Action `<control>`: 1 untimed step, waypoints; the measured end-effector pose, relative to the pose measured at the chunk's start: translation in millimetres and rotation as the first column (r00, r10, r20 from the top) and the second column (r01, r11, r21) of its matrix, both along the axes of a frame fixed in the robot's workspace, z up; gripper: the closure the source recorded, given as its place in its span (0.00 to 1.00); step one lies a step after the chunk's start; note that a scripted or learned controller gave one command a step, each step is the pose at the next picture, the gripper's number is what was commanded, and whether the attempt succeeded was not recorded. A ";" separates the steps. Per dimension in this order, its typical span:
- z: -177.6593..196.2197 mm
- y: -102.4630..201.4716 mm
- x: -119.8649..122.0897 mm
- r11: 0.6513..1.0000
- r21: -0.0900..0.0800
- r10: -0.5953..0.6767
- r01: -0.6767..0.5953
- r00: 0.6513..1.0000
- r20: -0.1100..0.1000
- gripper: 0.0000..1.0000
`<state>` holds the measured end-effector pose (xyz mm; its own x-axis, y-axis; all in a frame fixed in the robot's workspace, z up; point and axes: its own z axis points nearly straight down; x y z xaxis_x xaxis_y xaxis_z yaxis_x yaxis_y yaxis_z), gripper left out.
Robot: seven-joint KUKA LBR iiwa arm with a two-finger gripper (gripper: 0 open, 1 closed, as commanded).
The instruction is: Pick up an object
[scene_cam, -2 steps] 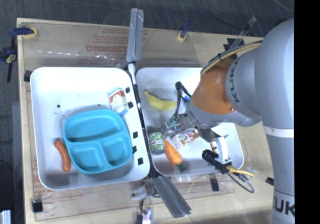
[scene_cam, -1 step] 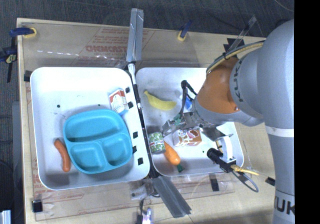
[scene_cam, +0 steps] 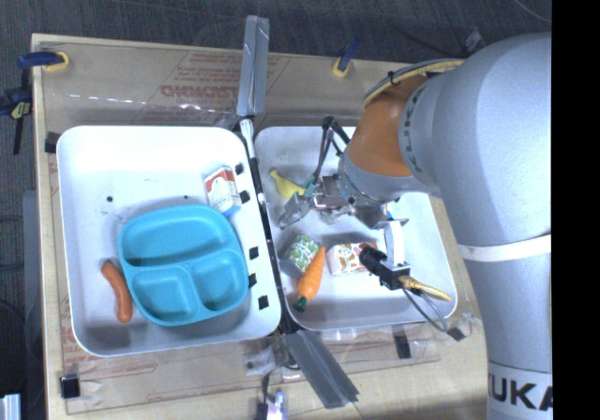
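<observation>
Camera view, places taken from the grey divider rail (scene_cam: 251, 142) that runs between the two bins:

- Table (scene_cam: 122, 67): pale wooden top under a clear sheet, carrying both bins.
- Left shallow white bin (scene_cam: 89, 160), left of the rail: holds a light-blue three-compartment plastic tray (scene_cam: 183, 263), an orange-red toy sausage (scene_cam: 118, 292) just left of that tray, and a small red-and-white carton (scene_cam: 220, 188) close to the rail.
- Right shallow white bin (scene_cam: 436, 263), right of the rail: holds the rest of the objects and the working end of the arm.
- Yellow banana-shaped toy (scene_cam: 284, 186): just right of the rail, in the far part of the right bin.
- Green-and-white patterned packet (scene_cam: 302, 251): right of the rail, toward the near edge.
- Orange toy carrot (scene_cam: 312, 276): touching the packet's right side, long axis slanting from upper right to lower left, green tip toward the near edge.
- Red-and-white flat card packet (scene_cam: 347, 259): just right of the carrot.
- Grey arm with orange band (scene_cam: 384, 142): comes in from the side away from the rail, over the right bin.
- Pincer (scene_cam: 302, 206): low in the right bin between banana and packet; whether it is apart, together or clamped on anything cannot be told from this angle.
- Governing relation (judgement): the banana lies just beyond the pincer toward the far edge, the packet and carrot just toward the near edge; any of the three is a likely target, all close to the rail.
</observation>
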<state>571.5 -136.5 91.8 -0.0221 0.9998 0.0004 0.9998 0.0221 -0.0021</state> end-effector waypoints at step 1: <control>-0.2 -63.5 -29.5 0.990 0.001 0.138 -0.138 0.990 -0.001 0.00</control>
